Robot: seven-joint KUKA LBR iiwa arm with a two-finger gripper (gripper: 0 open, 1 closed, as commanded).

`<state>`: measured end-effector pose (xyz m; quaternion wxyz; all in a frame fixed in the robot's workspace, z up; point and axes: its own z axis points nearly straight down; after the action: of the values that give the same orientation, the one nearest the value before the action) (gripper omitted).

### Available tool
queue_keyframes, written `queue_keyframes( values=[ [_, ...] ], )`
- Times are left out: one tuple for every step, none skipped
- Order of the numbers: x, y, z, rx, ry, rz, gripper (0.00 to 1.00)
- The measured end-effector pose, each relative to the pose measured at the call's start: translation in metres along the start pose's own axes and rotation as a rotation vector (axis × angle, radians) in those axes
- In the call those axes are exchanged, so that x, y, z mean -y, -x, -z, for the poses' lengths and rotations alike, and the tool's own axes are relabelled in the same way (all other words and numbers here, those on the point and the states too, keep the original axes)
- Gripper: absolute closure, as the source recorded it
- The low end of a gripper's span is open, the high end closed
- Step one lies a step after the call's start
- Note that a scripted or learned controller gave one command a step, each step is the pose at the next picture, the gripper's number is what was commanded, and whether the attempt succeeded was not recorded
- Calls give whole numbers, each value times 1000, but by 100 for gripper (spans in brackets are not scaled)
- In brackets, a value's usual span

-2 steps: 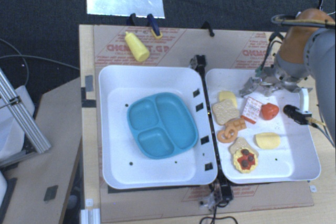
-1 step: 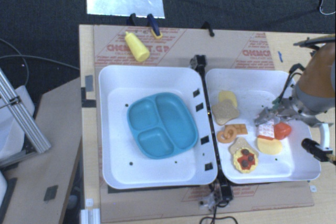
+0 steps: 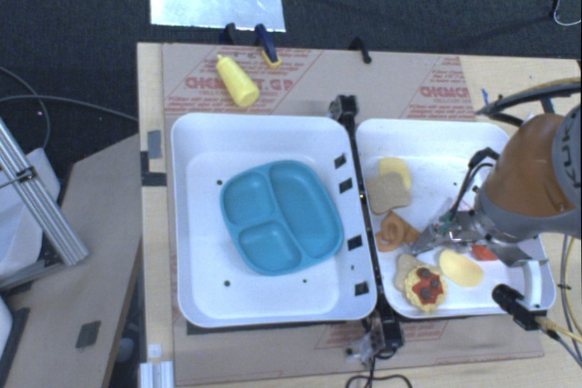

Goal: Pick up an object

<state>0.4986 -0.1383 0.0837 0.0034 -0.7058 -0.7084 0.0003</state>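
The right bin (image 3: 436, 136) holds several toy foods: a pale yellow piece (image 3: 394, 168), a tan toast slice (image 3: 388, 193), a brown pretzel-like piece (image 3: 395, 232), a pizza slice (image 3: 424, 284), a yellow oval piece (image 3: 461, 269) and a small red bit (image 3: 485, 254). My gripper (image 3: 429, 238) hangs low over the middle of this bin, its tip just right of the brown piece and above the pizza slice. The grey arm with its orange band (image 3: 536, 164) covers the bin's right side. Nothing can be seen held.
The left bin (image 3: 195, 195) holds a blue divided plate (image 3: 280, 215). A yellow bottle (image 3: 236, 81) lies on the cardboard behind the left bin, near a blue clamp (image 3: 267, 45). A black divider (image 3: 356, 195) runs between the bins.
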Motion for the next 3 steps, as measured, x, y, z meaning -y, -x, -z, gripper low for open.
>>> queue_keyframes(
  values=[
    [11,-32,257,7,25,5,0],
    [12,-116,364,2,21,11,0],
    [13,-188,447,1,18,9,0]
  ],
)
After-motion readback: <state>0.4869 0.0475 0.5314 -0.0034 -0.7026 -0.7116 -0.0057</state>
